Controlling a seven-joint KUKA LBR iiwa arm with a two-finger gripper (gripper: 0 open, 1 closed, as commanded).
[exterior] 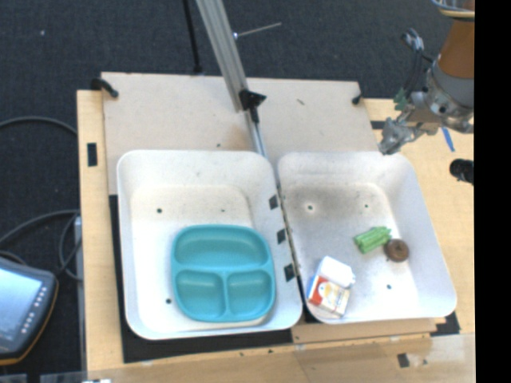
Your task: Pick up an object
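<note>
We see the gripper (391,140) hanging at the far right corner of the right bin (415,183), just over its rim, with the grey wrist and the orange band (458,50) of the arm rising behind it toward the view's right edge; whether it is wide, narrow or closed on anything we cannot tell, since it shows as a small dark grey shape. Nearest to it lies bare, scuffed bin floor. Further from the gripper, toward the camera, a small green object (372,238) lies on that floor, and just beside it, apart by a sliver or perhaps touching, sits a round brown object (397,250); nothing stands between these two and the gripper. Further still, and to the side away from the arm, a white and red-orange packet (330,289) rests against the near rim of the same bin, well apart from the green and brown pair. Beyond the wall where the two bins meet, the left bin (148,183) holds a teal divided plate (223,273) with three compartments, lying flat in its near half. Farthest from the gripper on that side, a slanted aluminium rail (223,40) crosses above the bench (319,102) and comes down to the seam between the bins, and a handheld pendant (22,308) with a screen lies on the dark floor at the view's left.
</note>
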